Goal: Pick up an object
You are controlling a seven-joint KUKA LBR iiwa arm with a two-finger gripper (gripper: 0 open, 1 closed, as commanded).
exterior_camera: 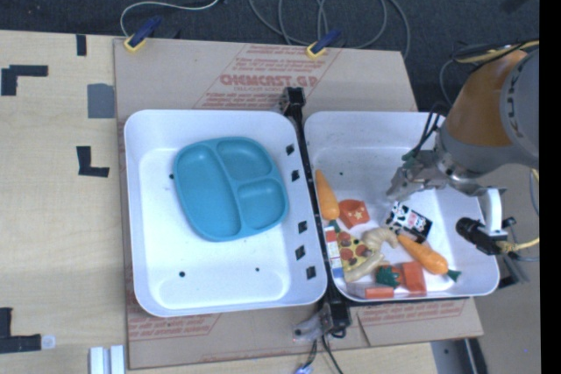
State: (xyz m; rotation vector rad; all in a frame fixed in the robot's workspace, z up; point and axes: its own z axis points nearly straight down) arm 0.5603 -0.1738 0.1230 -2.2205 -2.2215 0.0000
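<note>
The pincer (405, 182) hovers over the right bin (368, 131) just above a black-and-white toy (410, 222), its grip state unclear, with nothing lifted and the pick yet to come.

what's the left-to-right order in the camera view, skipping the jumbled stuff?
Left bin → blue divided plate → upright carrot → red piece → black-and-white item → pincer area and arm at right.
</note>
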